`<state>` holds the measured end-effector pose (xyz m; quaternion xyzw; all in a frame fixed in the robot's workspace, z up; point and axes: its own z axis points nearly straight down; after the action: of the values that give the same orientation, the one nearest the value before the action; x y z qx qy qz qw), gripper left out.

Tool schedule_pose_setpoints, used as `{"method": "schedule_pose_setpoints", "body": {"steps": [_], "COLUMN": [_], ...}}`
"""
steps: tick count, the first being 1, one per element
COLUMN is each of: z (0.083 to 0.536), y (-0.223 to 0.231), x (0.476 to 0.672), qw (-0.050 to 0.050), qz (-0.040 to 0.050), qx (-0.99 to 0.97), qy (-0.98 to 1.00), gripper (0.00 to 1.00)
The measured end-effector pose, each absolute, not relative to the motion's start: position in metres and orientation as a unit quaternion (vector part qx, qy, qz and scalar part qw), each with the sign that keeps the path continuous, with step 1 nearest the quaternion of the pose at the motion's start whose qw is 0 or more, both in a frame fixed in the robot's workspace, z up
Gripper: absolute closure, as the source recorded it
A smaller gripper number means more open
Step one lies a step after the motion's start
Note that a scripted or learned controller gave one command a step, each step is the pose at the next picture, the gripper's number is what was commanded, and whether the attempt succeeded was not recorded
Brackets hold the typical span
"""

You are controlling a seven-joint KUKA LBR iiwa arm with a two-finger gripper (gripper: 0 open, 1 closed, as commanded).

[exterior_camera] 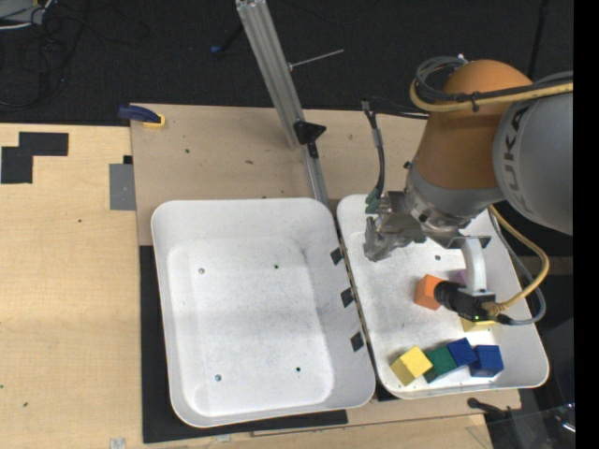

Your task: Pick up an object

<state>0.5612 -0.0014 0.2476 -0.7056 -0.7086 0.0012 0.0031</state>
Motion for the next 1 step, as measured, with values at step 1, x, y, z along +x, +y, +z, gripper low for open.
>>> {"method": "schedule_pose_setpoints", "body": {"steps": [1], "z": [0.2487], "y": [0.05], "x": [0.5522], "qw": [0.003], "qz": [0.0011], "qx": [-0.706], "qy": [-0.709], "gripper": [1.0]}}
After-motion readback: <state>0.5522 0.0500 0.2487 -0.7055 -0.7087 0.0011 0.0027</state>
